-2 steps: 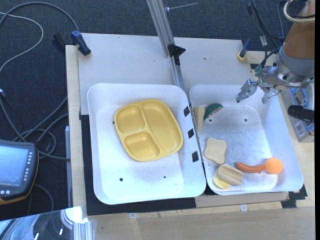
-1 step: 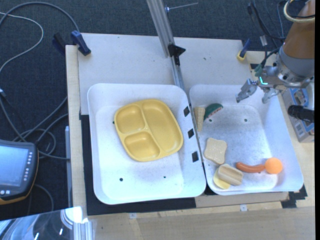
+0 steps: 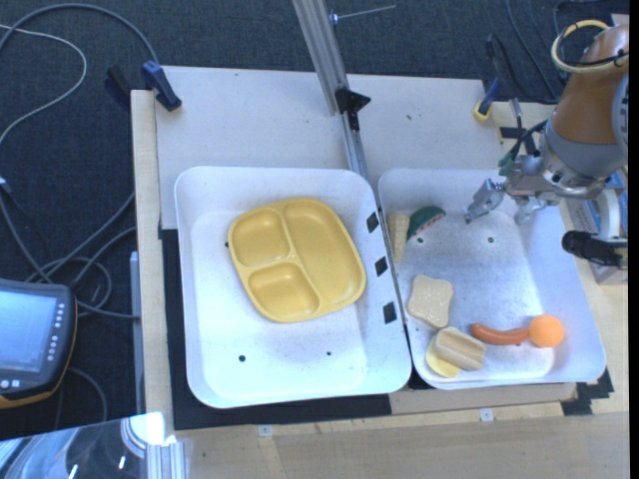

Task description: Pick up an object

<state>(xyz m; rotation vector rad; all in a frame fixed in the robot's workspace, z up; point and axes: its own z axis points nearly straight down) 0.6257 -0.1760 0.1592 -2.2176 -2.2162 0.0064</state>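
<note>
While the arm reaches in from the right, its end effector hangs over the far rim of the right bin, fingers spread a little, with nothing between them. Just left of it, near the bin's far-left corner, lies a green and red item. A slice of toast rests by the left wall, a small sandwich touches the near rim, and an orange carrot-like piece lies beside it near the near-right corner. The bin's speckled middle stays bare. A yellow divided plate sits in the left bin, with bare floor toward its near edge. Both bins rest on the tabletop.
</note>
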